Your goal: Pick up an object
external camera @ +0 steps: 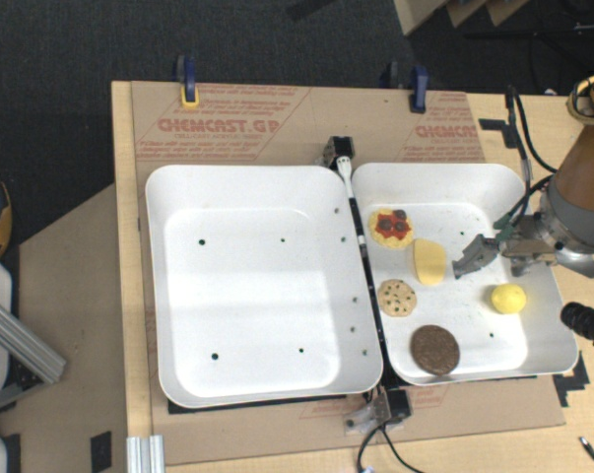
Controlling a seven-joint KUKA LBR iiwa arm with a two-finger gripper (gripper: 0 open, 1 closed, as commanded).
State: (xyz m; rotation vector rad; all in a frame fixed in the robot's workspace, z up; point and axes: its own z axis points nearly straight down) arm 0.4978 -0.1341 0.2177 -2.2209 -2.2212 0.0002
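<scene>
Plywood counter (129,264) carries two white bins; right bin (444,180) holds five food items, all lying on its floor; tool (471,259) hovers just beside the yellow slab (429,261), grip state impossible to tell; nothing lifted yet, the whole pick remains.

Both bins, left bin (247,294) and right bin (454,187), were seen as smooth white plastic with a slight sheen. The board (139,166) beneath looked like matt brown paper-faced sheet, printed red. The floor (80,28) appeared as dark rough carpet.
</scene>
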